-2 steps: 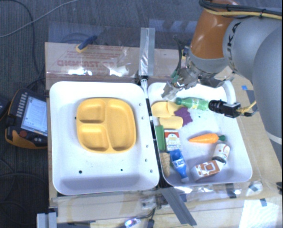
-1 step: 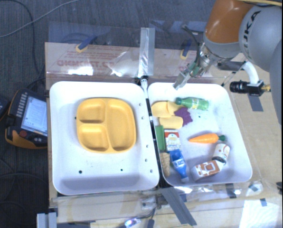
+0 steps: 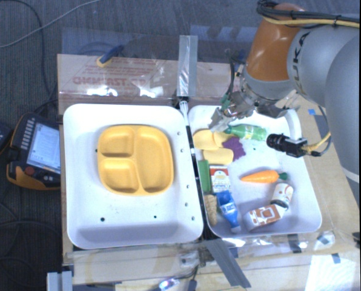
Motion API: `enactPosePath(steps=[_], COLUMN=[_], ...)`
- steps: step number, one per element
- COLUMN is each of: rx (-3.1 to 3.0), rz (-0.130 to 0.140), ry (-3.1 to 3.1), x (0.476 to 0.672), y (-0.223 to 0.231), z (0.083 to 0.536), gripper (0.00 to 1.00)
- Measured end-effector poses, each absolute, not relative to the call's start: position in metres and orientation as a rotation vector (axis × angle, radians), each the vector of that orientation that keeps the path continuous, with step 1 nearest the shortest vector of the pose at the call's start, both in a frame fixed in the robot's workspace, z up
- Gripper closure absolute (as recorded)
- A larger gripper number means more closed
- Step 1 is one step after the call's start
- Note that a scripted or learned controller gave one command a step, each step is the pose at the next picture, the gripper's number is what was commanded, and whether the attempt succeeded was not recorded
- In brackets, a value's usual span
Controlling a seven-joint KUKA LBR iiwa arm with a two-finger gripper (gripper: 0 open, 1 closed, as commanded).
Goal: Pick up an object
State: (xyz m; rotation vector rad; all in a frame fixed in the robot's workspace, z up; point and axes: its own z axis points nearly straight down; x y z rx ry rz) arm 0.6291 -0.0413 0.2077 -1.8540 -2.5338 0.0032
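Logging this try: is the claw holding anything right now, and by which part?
Cannot tell. The claw is low at the right bin's back, by the green bottle, with nothing visible in its grip.

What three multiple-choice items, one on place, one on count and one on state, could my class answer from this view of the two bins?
1. Where does the yellow divided plate lie?
A. in the left bin
B. in the right bin
C. on the floor

2. How many compartments does that plate have?
A. two
B. three
C. five

3. How does the carrot lie?
A. standing on its tip
B. flat on the floor of the right bin
C. on the plate

Key:
1. A, the plate sits alone in the left bin.
2. B, two small sections at the top and left and one larger one show.
3. B, the carrot lies on its side in the right bin, its green end toward the view's right, apart from the pincer, which is over that bin's far left corner.
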Motion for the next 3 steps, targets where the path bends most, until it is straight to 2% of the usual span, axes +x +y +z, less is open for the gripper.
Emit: enactPosePath(steps=[1, 2, 3], rx=[-1.56, -1.561, -2.026], rz=[0.004, 0.006, 0.003], ry=[-2.731, -2.733, -2.398], x=[0.669, 0.669, 0.614], y=[-0.031, -0.03, -0.051], z=[0.226, 0.235, 0.194], gripper=[1.0, 1.0, 1.0])
